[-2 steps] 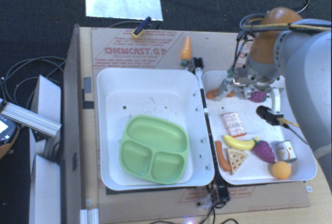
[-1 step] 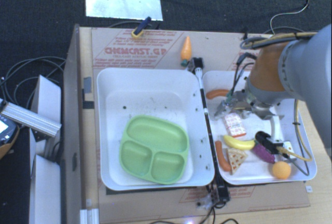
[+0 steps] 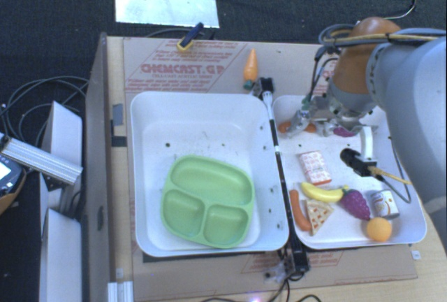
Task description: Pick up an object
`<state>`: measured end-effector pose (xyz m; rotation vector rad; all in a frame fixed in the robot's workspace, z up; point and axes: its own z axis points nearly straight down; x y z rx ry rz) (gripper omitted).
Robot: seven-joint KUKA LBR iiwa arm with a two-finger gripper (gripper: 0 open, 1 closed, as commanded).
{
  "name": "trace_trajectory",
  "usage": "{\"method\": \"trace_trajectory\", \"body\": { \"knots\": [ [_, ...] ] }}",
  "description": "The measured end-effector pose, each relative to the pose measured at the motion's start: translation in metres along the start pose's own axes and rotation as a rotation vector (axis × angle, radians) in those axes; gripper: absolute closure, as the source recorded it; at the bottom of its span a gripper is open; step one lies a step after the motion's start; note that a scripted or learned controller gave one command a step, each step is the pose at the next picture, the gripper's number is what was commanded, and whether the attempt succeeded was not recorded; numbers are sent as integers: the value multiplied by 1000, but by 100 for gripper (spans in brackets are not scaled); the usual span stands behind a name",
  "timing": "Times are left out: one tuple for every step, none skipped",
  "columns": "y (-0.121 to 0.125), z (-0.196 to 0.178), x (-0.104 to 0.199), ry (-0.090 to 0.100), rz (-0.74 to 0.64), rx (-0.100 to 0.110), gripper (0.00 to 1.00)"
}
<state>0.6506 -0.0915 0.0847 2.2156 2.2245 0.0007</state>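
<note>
Hovering pincer (image 3: 312, 120) nr curved glossy banana (image 3: 323, 191), round orange (image 3: 378, 229).

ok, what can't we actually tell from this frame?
- Gripper: fingers sit low at the far end of the right bin, under the wrist; open or shut is unclear.
- Orange piece and purple piece beside it: partly covered by the gripper, so what they are is unclear.
- Can: label too small to read.
- Arm: cut off by the right edge.
</note>
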Motion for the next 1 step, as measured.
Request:
{"method": "trace_trajectory", "body": {
  "knots": [
    [-40,0,-87,-2,3,0,0]
  ]
}}
